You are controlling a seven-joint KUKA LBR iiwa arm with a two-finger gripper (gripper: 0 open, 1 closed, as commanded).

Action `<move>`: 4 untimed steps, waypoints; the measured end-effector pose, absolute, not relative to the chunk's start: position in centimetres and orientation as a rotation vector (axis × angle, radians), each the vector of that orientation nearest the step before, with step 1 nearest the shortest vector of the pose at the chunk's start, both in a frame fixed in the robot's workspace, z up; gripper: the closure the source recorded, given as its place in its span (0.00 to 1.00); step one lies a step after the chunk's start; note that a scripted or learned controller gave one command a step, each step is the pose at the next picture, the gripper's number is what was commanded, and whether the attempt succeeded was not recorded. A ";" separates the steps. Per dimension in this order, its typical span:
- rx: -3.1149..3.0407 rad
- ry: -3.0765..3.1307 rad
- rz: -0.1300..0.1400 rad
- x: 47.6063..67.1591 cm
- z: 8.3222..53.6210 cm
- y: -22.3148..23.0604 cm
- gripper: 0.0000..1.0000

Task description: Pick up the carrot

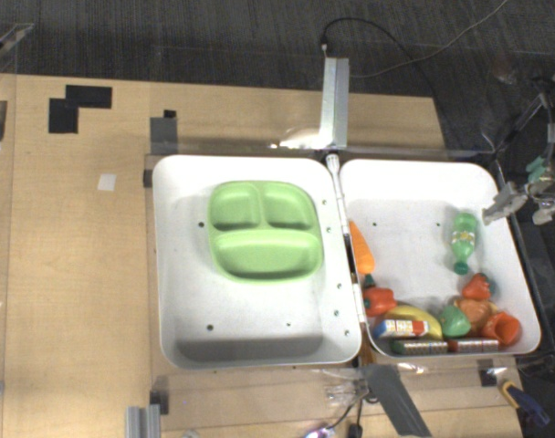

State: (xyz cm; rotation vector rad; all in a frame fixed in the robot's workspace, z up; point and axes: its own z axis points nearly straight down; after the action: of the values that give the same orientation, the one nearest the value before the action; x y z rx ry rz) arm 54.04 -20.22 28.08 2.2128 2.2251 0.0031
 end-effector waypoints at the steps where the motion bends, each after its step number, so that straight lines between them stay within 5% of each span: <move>1: 1.850 2.536 0.003 56.6 17.0 -14.7 0.00; 2: 1.680 2.651 0.004 49.2 15.8 -9.7 0.00; 3: 1.426 2.793 0.007 48.9 18.5 0.7 0.00; 4: 1.937 2.468 0.006 48.8 18.5 -0.6 0.00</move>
State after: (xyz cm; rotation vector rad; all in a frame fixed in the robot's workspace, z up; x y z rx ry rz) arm 48.82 -0.64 18.49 1.9368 2.4684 0.0059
